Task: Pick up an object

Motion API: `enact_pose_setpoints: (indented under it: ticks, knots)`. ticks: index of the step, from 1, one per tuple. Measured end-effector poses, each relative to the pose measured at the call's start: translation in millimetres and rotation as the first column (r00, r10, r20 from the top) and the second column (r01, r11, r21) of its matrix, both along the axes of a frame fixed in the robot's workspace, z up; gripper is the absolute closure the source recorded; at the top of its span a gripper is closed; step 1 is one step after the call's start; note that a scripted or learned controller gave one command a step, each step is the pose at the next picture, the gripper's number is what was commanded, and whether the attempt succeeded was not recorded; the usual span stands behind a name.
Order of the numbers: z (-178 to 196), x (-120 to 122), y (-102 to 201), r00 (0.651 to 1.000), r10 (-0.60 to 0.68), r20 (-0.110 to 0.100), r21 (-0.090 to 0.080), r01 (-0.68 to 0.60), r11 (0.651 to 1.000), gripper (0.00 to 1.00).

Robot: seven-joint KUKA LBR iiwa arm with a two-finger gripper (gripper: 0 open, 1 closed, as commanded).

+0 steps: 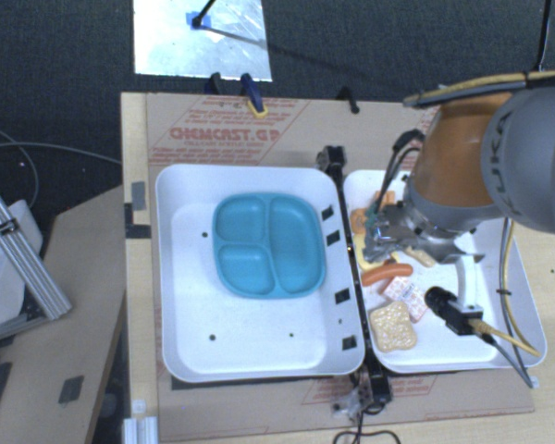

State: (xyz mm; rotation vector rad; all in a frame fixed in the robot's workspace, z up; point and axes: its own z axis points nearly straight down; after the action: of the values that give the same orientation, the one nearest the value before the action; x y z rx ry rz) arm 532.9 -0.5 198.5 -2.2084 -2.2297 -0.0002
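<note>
Over the right bin (523, 340), my claw (381, 232) hung low above the toy food; whether it was open or shut, I could not tell. Just below it lay a sausage (387, 272), a wafer (404, 293) and a cracker (393, 327). Left bin (180, 340): blue tray (266, 245).
</note>
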Motion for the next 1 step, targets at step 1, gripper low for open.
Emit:
enact_pose_setpoints:
  ticks: [1]
  knots:
    - [112.3,-30.9,49.2,1.000,0.002,0.014,0.002,-0.002,1.000,1.00]
